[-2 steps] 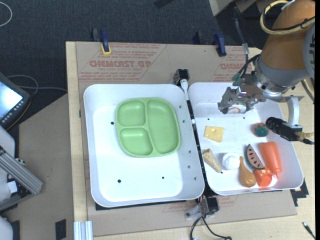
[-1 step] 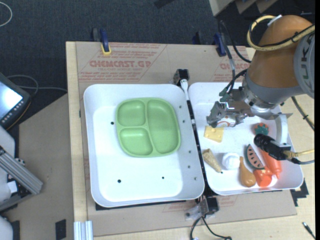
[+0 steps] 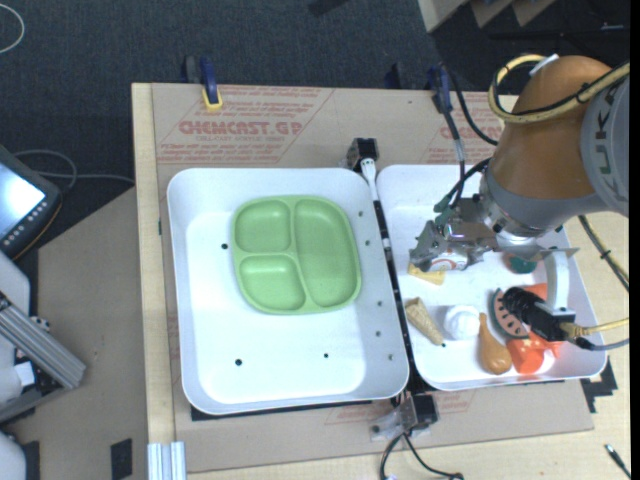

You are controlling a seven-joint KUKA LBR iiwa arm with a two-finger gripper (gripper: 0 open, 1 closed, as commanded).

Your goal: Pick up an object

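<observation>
My gripper point(image 3: 438, 252) hangs low over the left part of the right bin point(image 3: 400, 196), under the grey arm with its orange band. Right beneath it lie a small yellow wedge point(image 3: 429, 276) and a pale piece with a red edge point(image 3: 453, 264); I cannot tell whether either is touched. In front of it lie a tan cone point(image 3: 423, 321), a white round cap point(image 3: 462, 321), a brown gourd-shaped thing point(image 3: 492, 349) and an orange-red thing point(image 3: 531, 354). A teal thing point(image 3: 520, 263) peeks out from under the wrist.
The left bin point(image 3: 200, 348) holds a green divided plate point(image 3: 297, 254) in its upper middle. A black divider rail point(image 3: 384, 258) runs between the bins. The cardboard bench point(image 3: 240, 123) extends behind them.
</observation>
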